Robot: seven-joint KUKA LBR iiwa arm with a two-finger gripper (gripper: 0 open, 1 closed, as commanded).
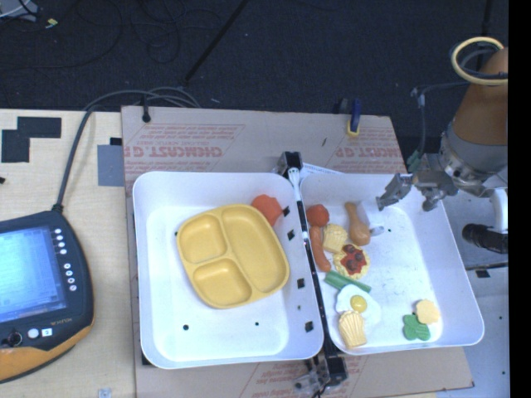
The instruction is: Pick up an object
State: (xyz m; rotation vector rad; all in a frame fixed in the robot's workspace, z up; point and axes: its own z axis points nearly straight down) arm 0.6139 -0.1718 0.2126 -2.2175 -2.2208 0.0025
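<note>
Toy food (353, 259) beside yellow tray (232, 255)

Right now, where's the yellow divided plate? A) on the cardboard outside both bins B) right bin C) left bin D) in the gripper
C: the yellow divided plate lies flat in the left bin, while the small toy food pieces sit in the right bin and the gripper is over that bin's far edge.

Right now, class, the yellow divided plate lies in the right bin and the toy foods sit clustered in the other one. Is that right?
Not quite. The camera view shows the yellow divided plate in the left bin; the toy foods are clustered in the right bin.
</note>
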